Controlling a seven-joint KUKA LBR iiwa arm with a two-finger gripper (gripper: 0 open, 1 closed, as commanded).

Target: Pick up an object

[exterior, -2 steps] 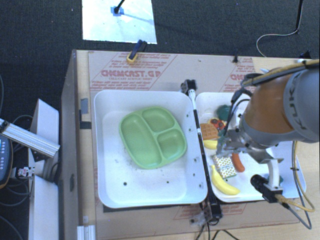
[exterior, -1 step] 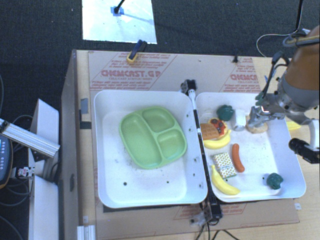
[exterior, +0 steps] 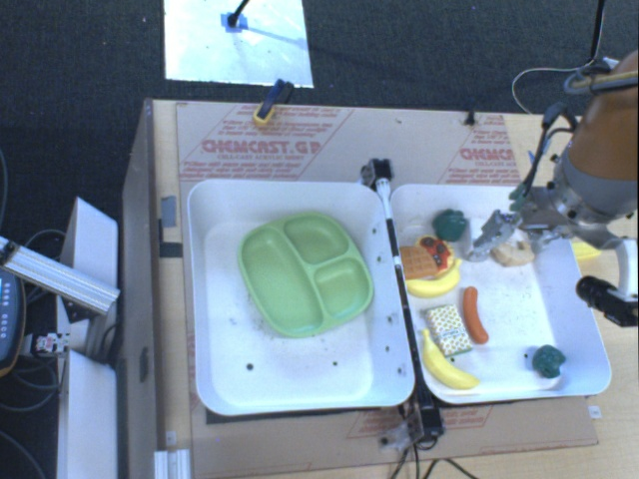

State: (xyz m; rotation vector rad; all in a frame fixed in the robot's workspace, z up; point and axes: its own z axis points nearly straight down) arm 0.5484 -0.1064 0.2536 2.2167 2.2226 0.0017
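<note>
Two white bins on the counter: left bin [exterior: 215, 367] holds a green divided plate [exterior: 305, 272]; right bin [exterior: 579, 362] holds a waffle [exterior: 423, 258], two bananas [exterior: 446, 365], a carrot [exterior: 474, 315] and broccoli [exterior: 547, 359]. Claw [exterior: 496, 236] hovers beside a pale bread piece [exterior: 514, 253]; grip can't be made out.

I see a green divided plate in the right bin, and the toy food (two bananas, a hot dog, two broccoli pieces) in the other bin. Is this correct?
Not quite. The camera view shows the green divided plate in the left bin, not the right one. The toy food is in the right bin: two bananas, a hot dog and two broccoli pieces, as you said.
</note>
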